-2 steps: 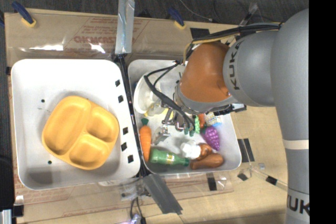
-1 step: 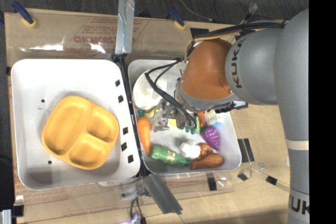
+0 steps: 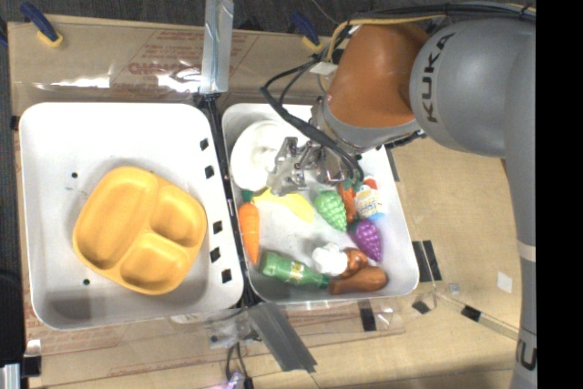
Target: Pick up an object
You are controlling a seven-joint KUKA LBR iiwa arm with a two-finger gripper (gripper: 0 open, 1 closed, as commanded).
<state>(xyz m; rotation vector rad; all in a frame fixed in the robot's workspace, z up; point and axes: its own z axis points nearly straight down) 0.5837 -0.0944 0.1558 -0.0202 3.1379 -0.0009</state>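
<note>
Camera view: the arm [image 3: 474,77] is reaching in from the right and is hanging over the right bin [image 3: 404,243]. Its gripper [image 3: 305,167] is sitting low over the upper middle of that bin, at the near edge of a white plate [image 3: 253,150]. Whether the gripper is open or closed cannot be told, since the metal parts are blurring into the clutter beneath. Nothing is visibly being held.

Candidate objects are all lying in the right bin, mostly toward the bottom of the frame from the gripper:
- yellow piece [image 3: 290,207], just below the gripper and slightly left, nearest by judgement
- green ridged toy [image 3: 331,209], just below and slightly right, with its long axis running roughly top to bottom of the frame
- carrot [image 3: 249,230], against the left wall, long axis also top to bottom
- purple grapes [image 3: 367,239] and a small white bottle [image 3: 368,199], off to the right
- green bottle [image 3: 291,271] and brown sausage [image 3: 361,280], lying across the bottom wall, farthest away

The left bin [image 3: 55,150] is holding a yellow divided tray [image 3: 137,228], well apart from the gripper.

Judgement: the pick is hinging on the yellow piece and the green ridged toy, which are crowding each other directly under the tool. A straight descent is risking a landing between the two, so a small shift toward one is looking necessary.
</note>
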